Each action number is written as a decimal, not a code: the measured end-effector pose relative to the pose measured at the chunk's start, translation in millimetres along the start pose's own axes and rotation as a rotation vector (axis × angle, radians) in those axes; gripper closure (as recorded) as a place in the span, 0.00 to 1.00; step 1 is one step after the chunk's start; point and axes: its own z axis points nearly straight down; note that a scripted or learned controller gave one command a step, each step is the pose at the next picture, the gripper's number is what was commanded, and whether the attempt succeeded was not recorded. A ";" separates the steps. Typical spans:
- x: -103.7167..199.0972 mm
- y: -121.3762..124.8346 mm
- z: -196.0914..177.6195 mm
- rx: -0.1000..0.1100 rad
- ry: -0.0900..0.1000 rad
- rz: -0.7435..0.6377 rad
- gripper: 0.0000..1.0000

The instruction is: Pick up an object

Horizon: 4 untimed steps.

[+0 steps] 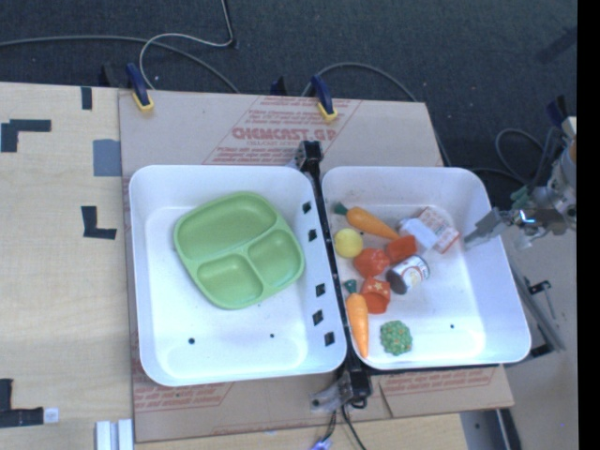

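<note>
Two shallow white bins sit side by side on the counter (56,251). The left bin (155,345) contains a green divided plate (239,248), tilted slightly. The right bin (487,298) contains the graspable objects, clustered toward its 9 o'clock side. One carrot (370,221) lies at 11 o'clock, a yellow lemon (349,243) just below it. Red pieces (375,262) occupy the centre of the cluster, touching a small can (409,274) lying on its side. A crumpled wrapper (433,227) rests at 12 o'clock. A second carrot (357,322) lies at 7 o'clock, with green broccoli (396,337) beside it. The jaws (487,225) hover at the bin's 3 o'clock rim, holding nothing; their opening cannot be determined.
</note>
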 end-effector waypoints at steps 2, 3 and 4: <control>99.4 59.0 157.7 -0.001 0.000 -0.001 0.00; 99.7 98.4 170.7 -0.002 0.000 -0.001 0.00; 98.9 99.0 160.1 -0.006 -0.004 -0.002 1.00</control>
